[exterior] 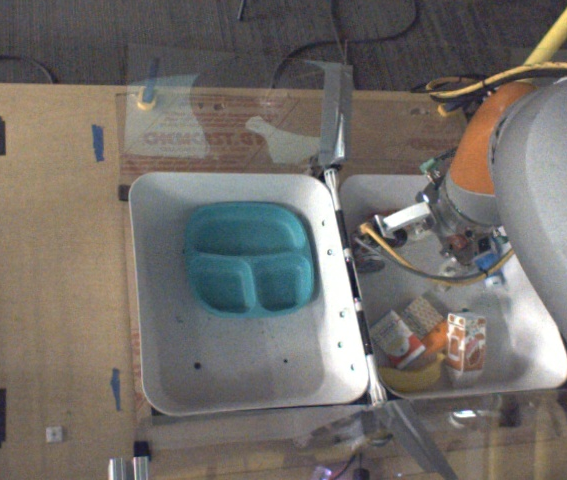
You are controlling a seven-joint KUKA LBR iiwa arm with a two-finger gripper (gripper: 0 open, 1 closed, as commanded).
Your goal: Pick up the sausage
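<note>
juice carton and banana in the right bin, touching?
Cannot tell. In the camera view the juice carton stands right beside the banana in the right bin, with neither contact nor a gap plainly visible.

Lab; robot arm [548,168], taped bench [43,268]

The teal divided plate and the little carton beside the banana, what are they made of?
The teal divided plate looks like moulded plastic: uniform colour, rounded compartment edges, matte finish. The small carton seems printed paperboard, with folded gable top and flat printed faces, though it could be a plastic toy.
</note>
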